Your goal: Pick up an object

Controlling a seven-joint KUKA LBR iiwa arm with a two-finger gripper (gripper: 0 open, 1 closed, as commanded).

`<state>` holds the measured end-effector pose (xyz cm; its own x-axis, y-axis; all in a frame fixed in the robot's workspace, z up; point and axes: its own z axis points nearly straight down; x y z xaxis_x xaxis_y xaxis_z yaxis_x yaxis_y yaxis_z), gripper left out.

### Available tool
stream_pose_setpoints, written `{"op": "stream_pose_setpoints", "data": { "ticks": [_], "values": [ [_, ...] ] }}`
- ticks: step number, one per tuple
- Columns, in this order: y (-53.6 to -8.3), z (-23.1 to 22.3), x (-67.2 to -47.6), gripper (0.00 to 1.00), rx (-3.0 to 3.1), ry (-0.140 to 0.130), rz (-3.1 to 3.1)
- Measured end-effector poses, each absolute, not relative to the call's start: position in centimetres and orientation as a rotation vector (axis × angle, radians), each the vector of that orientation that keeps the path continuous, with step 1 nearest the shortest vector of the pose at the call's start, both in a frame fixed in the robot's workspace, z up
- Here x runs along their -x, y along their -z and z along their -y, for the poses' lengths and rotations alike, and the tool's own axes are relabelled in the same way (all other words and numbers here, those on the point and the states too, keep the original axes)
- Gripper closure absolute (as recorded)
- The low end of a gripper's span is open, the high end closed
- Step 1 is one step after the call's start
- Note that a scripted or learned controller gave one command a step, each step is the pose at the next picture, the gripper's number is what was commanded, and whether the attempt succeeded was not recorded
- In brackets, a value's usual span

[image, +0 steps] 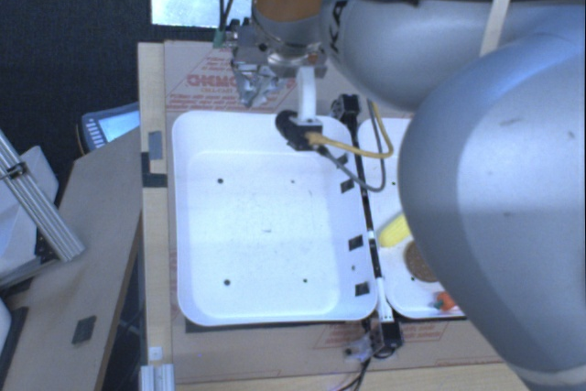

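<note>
The gripper [257, 88] hung just beyond the far rim of the left bin [265, 224]; its jaw state could not be determined. To the right of that bin, a yellow object [394, 232] and a brown object [420, 263] lay in the right bin [410, 302], partly hidden by the arm [476, 105].

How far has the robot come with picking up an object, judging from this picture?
Nothing looks picked up yet. The pincer hangs above the far edge of the left bin, with nothing visible in it. A yellow object, a brown one and a small orange one lie in the right bin, partly hidden by the arm. Reaching, gripping and lifting remain.
</note>
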<state>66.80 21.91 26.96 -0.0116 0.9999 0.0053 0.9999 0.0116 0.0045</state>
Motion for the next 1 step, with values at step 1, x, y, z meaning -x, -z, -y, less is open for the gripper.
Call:
{"op": "stream_pose_setpoints", "data": {
  "ticks": [1],
  "values": [
    [-27.97, -21.34, -66.93, 1.00, 2.214, 0.008, 2.233]
  ]
}}
